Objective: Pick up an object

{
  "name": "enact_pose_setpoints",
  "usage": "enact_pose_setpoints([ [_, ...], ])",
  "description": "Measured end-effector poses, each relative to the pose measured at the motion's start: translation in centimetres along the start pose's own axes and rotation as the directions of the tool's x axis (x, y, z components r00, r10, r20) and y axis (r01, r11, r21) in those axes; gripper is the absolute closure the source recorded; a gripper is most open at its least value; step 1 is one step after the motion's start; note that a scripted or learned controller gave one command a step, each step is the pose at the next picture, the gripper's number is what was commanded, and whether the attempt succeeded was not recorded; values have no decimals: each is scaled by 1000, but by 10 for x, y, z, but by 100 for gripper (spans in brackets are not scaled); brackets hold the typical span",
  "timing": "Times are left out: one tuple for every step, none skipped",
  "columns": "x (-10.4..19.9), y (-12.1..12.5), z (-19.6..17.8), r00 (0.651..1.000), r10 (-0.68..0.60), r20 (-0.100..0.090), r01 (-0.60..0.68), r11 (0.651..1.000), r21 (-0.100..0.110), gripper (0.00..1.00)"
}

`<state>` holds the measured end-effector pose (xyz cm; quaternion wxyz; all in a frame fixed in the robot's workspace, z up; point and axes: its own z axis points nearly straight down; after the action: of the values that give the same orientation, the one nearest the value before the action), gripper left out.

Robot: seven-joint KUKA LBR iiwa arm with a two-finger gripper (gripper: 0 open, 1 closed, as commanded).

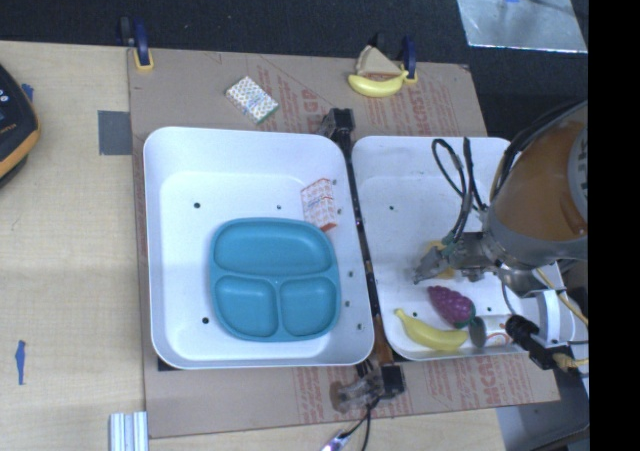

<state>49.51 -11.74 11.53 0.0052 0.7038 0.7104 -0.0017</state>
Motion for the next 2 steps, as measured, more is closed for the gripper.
enact_pose_setpoints([
  [1, 37, 24, 1000, 4, -9, -4, 1000, 8, 0],
  [0, 37, 14, 1000, 2, -8, -2, 1000, 9, 100],
])
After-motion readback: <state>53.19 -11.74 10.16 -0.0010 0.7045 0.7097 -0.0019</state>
